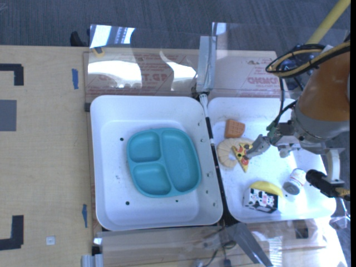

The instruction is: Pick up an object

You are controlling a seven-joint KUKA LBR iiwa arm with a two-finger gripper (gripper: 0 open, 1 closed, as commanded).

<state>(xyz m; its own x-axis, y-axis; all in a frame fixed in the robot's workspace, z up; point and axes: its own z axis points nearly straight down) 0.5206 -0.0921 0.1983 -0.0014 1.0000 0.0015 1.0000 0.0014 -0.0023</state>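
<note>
- Claw [255,149] right of centre in the frame, low over the right bin [233,182], tip just beside the pizza slice; open or closed, cannot tell; nothing seen held.
- Left bin [105,149], centre of frame, carrying a teal divided plate [164,161]: wide, stiff, smooth plastic by the look; likely slippery, graspable at the rim alone; well apart from the claw.
- Pale round disc [223,153], left part of the right bin, flat on the bin floor: probably light and thin, hard to get under.
- Black-and-white box [261,201], lower right of the frame: stiff-looking, probably light; flat sides good for a pinch across the narrow width.
- Yellow banana [267,187], touching the box's upper edge: likely a light toy, curved and smooth; best taken across the middle.
- Orange waffle-like square [235,128], just above the disc: flat, textured, probably light.
- Pizza slice [242,154], nearest the claw, overlapping the disc's right edge: judged light, thin, perhaps soft; pinch squarely across the width to avoid a slide.
- Small white cup [295,181], right of the banana: round, probably light, prone to roll.
</note>
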